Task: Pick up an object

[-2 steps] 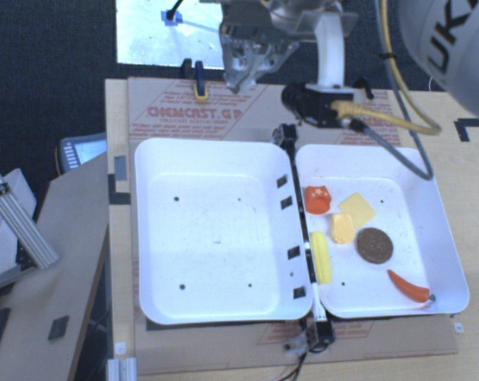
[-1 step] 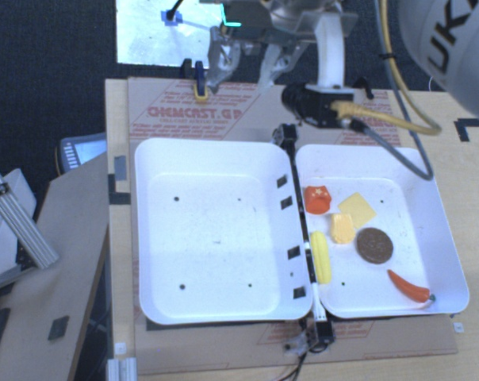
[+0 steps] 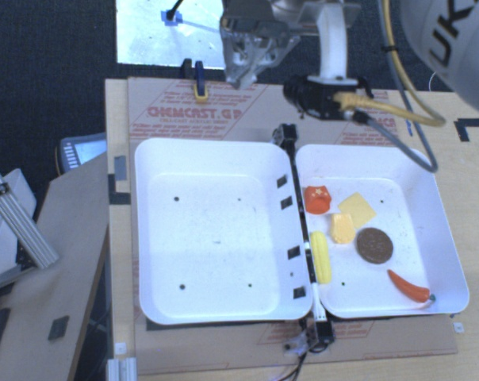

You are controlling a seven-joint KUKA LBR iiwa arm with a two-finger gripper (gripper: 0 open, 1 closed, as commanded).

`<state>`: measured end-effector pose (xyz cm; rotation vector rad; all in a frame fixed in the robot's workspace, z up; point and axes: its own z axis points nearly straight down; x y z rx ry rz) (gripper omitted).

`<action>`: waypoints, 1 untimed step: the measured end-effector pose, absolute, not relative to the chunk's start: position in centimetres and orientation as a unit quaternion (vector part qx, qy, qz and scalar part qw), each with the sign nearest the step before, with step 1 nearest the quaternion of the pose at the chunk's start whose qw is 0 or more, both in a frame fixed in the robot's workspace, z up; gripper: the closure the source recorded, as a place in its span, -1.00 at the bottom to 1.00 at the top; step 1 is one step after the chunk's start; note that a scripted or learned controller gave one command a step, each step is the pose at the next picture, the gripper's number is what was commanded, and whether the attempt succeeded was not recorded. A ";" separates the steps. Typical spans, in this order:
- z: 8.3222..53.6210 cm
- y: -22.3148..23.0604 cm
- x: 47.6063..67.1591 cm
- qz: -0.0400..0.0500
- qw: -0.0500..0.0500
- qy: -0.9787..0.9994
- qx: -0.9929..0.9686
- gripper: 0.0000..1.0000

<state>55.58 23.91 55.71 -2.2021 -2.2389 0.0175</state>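
Gripper (image 3: 243,76) above the bench (image 3: 224,113), beyond both bins (image 3: 216,165)

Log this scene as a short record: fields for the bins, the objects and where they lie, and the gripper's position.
left bin: white, shallow, small dark dots on its floor
right bin: white, holds all the objects
red-orange piece: near the divider, upper part
pale yellow slice: right of the red-orange piece
small yellow block: just below the slice
brown round disc: right of the block
yellow corn-like piece: along the divider
red chili: lower right corner
gripper: raised beyond the bins' far edge, holding nothing
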 end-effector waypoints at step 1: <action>56.6 24.0 55.8 0.007 0.001 -0.714 -0.700 1.00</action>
